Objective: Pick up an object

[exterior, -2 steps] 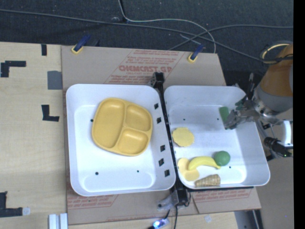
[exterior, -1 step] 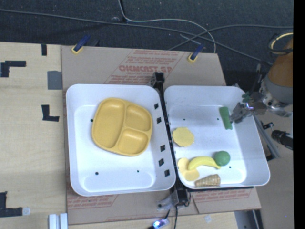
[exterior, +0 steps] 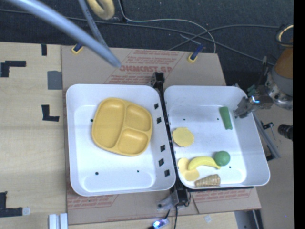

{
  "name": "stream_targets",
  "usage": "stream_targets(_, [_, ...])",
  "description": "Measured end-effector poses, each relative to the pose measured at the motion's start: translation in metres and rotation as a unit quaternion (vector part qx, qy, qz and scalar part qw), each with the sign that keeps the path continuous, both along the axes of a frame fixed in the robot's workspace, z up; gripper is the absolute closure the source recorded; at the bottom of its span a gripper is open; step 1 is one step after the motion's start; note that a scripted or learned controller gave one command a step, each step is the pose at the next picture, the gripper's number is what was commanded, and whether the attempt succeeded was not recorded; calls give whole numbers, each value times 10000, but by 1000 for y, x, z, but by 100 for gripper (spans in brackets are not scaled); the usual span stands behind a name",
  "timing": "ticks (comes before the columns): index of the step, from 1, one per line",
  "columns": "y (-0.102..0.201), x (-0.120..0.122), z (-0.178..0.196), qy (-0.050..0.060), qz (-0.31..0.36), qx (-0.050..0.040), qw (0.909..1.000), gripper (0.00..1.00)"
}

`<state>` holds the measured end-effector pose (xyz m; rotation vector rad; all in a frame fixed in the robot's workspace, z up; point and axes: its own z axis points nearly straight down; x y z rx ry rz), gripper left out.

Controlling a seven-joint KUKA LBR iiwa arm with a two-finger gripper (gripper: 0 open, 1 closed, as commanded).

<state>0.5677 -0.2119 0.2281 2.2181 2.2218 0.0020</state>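
Observation:
The right bin point(exterior: 248, 175) holds a green stick point(exterior: 225, 117) near its far right side and a flat yellow disc point(exterior: 183, 137) near its left wall. A banana point(exterior: 203, 163), a green ball point(exterior: 221, 157), a pale yellow piece point(exterior: 187, 171) and a tan ridged cone point(exterior: 208, 180) lie close together at its front. My gripper point(exterior: 244, 107) hangs at the bin's right rim, just right of the green stick's far end and apart from it. Nothing shows in its grasp.
The left bin point(exterior: 78, 175) carries a yellow divided plate point(exterior: 122, 126). A black hinge strip point(exterior: 164, 142) runs between the bins. Cables point(exterior: 209, 32) cross the dark floor behind the bench. A grey pole point(exterior: 57, 18) slants across the top left.

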Motion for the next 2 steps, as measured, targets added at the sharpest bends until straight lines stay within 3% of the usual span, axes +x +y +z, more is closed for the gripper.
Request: stream_targets(2, [113,-11,-19,28,22,12,10000,100])
